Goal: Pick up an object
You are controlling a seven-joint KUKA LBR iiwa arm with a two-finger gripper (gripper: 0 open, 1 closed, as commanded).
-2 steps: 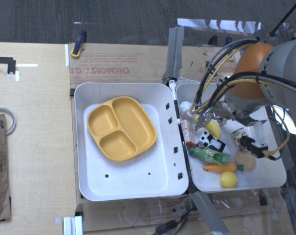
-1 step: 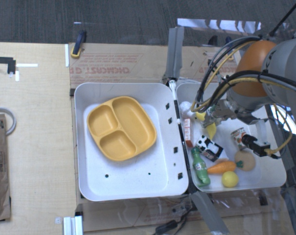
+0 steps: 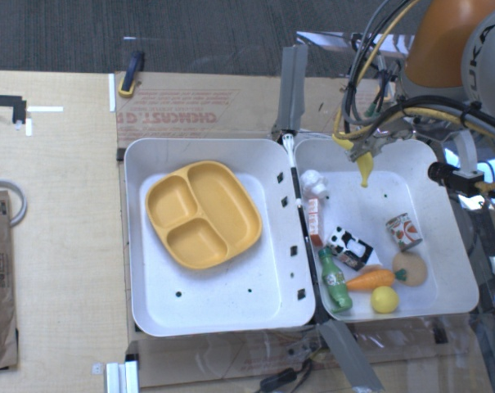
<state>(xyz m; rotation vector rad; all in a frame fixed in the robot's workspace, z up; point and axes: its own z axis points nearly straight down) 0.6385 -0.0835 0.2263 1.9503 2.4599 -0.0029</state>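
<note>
Objects crowd the right bin's (image 3: 443, 305) near edge: lemon (image 3: 384, 300), carrot (image 3: 370, 280), green bottle (image 3: 335, 280). Farther back, the gripper (image 3: 366, 166) hovers, yellow fingers together, holding nothing. Approach step; next it must open and descend.

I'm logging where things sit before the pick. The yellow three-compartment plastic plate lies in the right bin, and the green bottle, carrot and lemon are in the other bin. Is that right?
Not quite. The camera view shows the yellow three-compartment plastic plate lying in the left white bin. The green bottle, orange carrot and yellow lemon are indeed in the other bin, which is the right white bin.
</note>
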